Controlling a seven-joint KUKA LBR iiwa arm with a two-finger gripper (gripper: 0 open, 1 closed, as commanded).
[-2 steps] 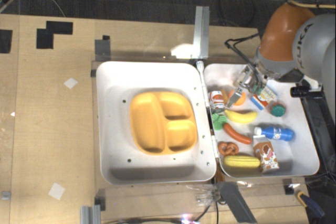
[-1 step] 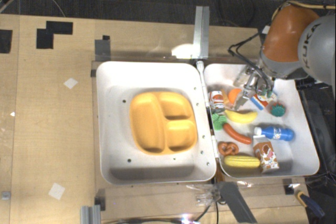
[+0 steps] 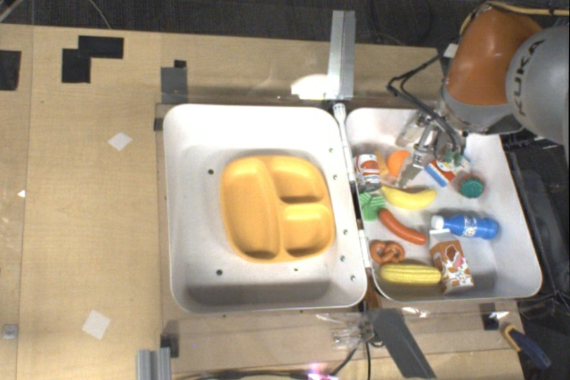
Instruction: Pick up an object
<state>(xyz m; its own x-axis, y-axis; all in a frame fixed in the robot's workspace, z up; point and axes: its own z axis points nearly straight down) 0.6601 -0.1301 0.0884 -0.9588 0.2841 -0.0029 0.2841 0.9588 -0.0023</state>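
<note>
**Item: gripper over right bin, pre-grasp**

Fingers point(image 3: 417, 169) slightly parted, nothing visibly between them; two-finger gripper point(image 3: 419, 163) hangs in the right white bin point(image 3: 525, 267), tips just above the small orange ball point(image 3: 398, 163) and near the yellow plastic banana point(image 3: 409, 198).
Left white bin point(image 3: 178, 191): yellow divided tray point(image 3: 272, 206).
Step, judged: approach, no object secured.
Next: descend squarely over one toy, close, lift.
</note>
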